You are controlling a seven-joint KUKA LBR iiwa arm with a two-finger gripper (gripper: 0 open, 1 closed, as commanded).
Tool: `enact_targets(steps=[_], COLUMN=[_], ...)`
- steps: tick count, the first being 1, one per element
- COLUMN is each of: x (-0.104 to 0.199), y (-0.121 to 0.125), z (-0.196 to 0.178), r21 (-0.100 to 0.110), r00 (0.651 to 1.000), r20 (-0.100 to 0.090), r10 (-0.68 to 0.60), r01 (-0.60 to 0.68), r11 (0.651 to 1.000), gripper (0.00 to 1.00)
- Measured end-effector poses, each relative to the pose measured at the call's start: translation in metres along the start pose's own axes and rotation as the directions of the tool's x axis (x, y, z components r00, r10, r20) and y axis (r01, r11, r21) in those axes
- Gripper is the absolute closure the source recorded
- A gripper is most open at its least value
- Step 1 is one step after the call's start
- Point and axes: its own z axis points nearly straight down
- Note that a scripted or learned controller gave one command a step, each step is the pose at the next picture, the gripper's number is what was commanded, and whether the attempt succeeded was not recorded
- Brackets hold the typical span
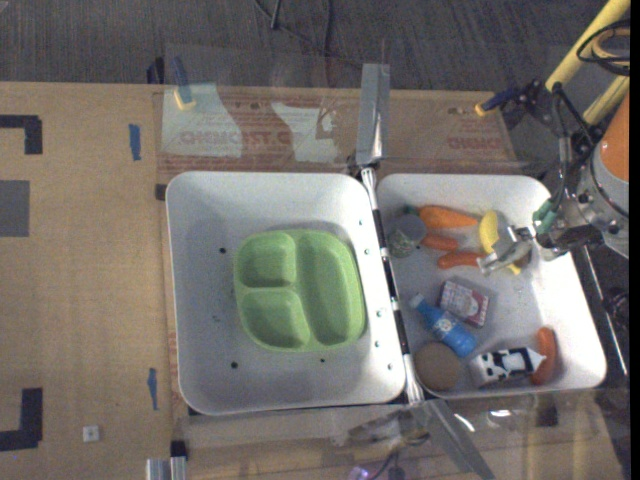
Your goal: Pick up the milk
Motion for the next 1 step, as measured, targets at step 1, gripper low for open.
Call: enact_targets(steps=[1], x=[0.0411], y=[0.0195], z=[0.1423], r21=[0.003], r00=[0.992], r20=[-0.001], r10=[0.130], r01=[-0.130], r11=[0.992], gripper=[0.00])
